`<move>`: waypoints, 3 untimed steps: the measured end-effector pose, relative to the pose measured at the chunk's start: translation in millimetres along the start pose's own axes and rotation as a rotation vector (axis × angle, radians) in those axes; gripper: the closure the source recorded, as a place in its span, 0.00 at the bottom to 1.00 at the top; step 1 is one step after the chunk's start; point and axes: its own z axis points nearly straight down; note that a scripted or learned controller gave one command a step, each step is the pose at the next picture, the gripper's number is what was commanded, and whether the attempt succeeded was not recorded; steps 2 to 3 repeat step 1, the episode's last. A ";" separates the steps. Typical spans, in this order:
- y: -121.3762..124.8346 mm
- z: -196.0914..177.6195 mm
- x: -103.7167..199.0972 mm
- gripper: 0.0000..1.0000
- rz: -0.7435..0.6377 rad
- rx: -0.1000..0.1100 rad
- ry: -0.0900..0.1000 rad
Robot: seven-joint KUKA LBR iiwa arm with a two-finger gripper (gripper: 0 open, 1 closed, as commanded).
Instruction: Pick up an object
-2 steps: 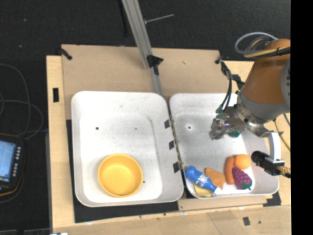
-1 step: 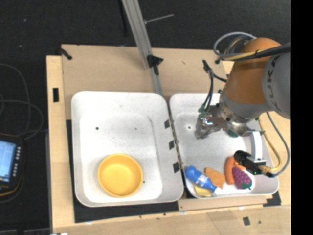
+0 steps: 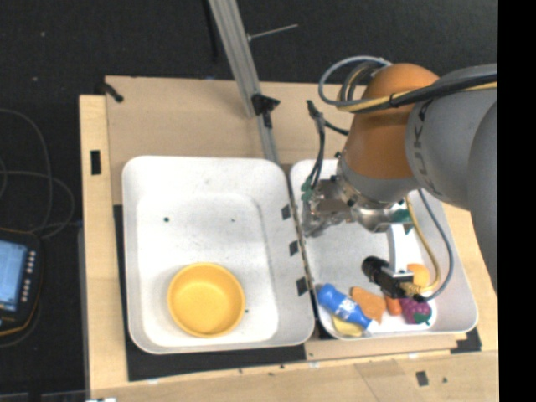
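My gripper (image 3: 325,214) hangs over the right bin (image 3: 456,304), close to its left wall, and the grey arm with its orange band covers most of it from above. Along the bin's front edge lies a small heap of toys: a blue bottle-shaped piece (image 3: 337,301), an orange piece (image 3: 369,301), a purple bunch of grapes (image 3: 416,311) and a yellow-orange piece (image 3: 417,273). They sit to the front right of the gripper, apart from it. I see nothing held.
A yellow bowl (image 3: 206,299) stands in the front part of the left bin (image 3: 193,199). A thin ridge separates the two bins. A slanted metal rail (image 3: 239,53) rises behind them.
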 end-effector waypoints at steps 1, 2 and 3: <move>-5.1 -12.1 48.2 1.00 -0.001 -0.004 0.001; -5.1 -12.1 48.2 1.00 -0.001 -0.004 0.001; -5.1 -12.1 48.2 1.00 -0.001 -0.004 0.001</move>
